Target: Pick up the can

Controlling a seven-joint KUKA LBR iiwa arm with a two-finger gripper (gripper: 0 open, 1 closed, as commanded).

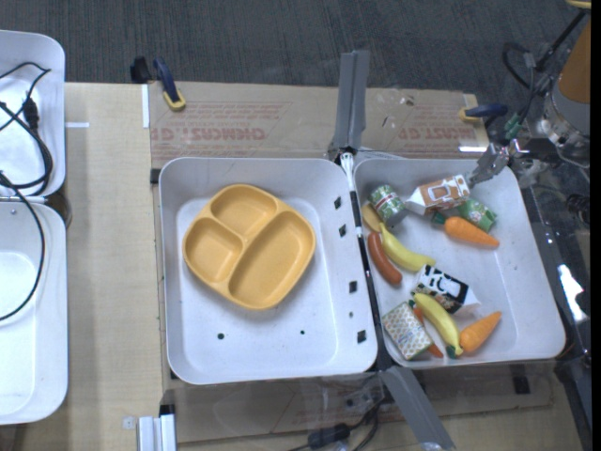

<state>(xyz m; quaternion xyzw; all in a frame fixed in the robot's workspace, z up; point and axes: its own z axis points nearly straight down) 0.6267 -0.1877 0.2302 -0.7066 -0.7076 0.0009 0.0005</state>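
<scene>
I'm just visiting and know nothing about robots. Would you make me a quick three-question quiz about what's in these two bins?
1. True or false: the yellow divided plate lies in the left bin.
2. The green can lies in which part of the right bin? A) upper left B) lower right C) centre
3. Fill in: the gripper is above the right bin's far ____ corner.

Key: 1 true; 2 A; 3 right.

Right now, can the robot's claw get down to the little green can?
Probably yes. The can lies near the right bin's upper left corner with nothing on top of it. The claw hangs at the bin's far edge. A banana and a sausage lie close, so it is a snug fit.
</scene>
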